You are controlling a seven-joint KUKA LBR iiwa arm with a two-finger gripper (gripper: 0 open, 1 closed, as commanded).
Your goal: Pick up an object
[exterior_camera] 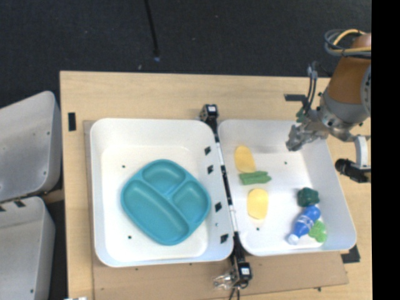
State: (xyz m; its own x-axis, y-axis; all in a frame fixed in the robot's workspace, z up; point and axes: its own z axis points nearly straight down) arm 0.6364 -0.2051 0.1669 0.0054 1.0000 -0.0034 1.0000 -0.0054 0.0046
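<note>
Plate one; yellow pieces perhaps two.

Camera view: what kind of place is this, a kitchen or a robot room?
Probably a robot lab: a robot arm reaches over two white bins on a bench, with toy-like items such as a blue divided plate.

In the right bin we saw two yellow pieces, a green strip between them, and a blue bottle.

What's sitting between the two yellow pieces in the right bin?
A small green piece lies between the upper yellow piece and the lower yellow piece, seen in the camera view.
</note>
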